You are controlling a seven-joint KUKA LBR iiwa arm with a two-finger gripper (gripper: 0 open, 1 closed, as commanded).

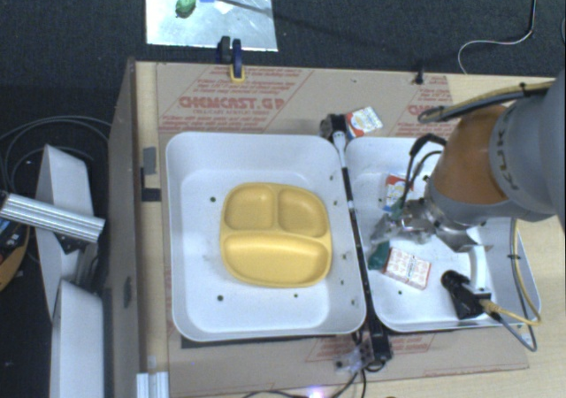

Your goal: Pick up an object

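My gripper [395,226] hangs low in the right bin [378,156], near its left wall, on the grey arm with the orange band [473,166] that comes in from the right. Just below the gripper lie a small teal object [380,256] and a white packet with red print [409,268]. A small white and red box [395,184] and a blue bit [392,202] lie just above it, partly hidden by the wrist. Nothing is visibly held.
The left bin [199,166] holds a yellow three-part plate [274,235]. A red and white packet [363,120] lies on the cardboard behind the bins. The black divider [349,210] runs between the two bins, close to the gripper's left.
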